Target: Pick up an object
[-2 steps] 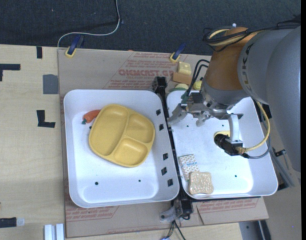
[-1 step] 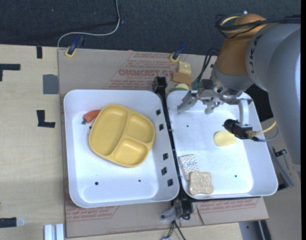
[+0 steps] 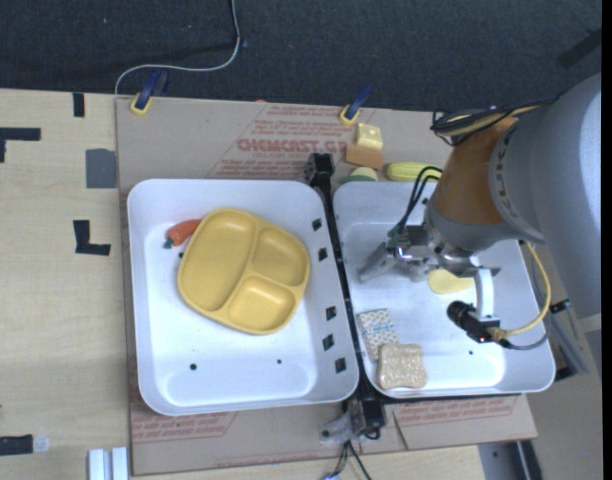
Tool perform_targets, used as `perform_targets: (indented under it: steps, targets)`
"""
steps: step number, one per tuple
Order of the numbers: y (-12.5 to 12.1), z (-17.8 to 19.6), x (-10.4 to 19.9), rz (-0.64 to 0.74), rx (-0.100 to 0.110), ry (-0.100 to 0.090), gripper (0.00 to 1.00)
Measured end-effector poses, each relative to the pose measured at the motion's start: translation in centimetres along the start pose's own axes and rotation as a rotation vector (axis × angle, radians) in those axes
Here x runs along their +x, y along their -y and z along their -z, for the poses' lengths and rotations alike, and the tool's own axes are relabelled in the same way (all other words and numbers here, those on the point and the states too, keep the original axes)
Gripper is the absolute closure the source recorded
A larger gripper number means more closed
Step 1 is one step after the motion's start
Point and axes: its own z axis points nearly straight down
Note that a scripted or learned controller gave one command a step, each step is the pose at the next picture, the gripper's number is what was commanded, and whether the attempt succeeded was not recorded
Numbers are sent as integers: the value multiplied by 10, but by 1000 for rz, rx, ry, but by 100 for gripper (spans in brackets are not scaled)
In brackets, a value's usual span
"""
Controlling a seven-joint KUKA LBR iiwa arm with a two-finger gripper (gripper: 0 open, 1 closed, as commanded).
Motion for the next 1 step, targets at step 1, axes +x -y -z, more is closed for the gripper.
perform_targets:
  steps: [1]
  targets:
    - [-37,3,15,7,-3,1,0]
